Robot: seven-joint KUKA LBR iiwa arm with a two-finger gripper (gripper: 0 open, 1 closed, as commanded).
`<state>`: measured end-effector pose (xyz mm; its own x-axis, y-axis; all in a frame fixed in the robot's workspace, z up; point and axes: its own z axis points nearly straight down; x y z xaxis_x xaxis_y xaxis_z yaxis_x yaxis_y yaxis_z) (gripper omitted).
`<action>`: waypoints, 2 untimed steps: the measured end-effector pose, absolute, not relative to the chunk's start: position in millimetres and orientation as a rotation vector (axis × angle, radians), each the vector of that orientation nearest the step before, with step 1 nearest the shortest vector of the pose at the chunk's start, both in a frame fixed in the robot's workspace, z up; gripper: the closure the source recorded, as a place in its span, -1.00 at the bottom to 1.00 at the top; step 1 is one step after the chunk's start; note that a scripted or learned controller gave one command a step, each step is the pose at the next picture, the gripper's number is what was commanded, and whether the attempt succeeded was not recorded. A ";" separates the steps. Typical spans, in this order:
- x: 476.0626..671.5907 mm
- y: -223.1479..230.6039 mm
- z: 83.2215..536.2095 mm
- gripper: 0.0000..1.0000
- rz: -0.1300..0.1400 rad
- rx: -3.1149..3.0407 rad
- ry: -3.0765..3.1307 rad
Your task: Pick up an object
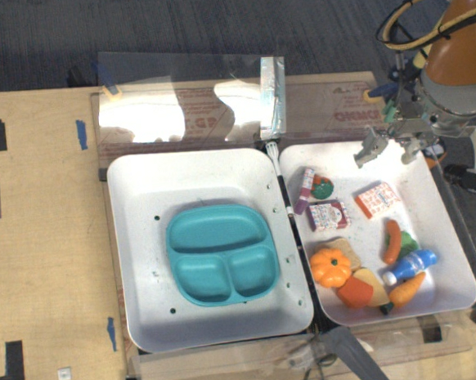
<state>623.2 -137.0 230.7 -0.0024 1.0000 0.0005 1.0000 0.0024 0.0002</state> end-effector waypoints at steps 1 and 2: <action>609.7 -120.4 103.8 -1.00 -0.015 -2.098 -2.356; 670.3 -76.7 222.6 -1.00 -0.016 -2.092 -2.359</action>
<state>670.3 -76.7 222.6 -0.1197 0.9928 -0.0020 0.9927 0.1198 0.0155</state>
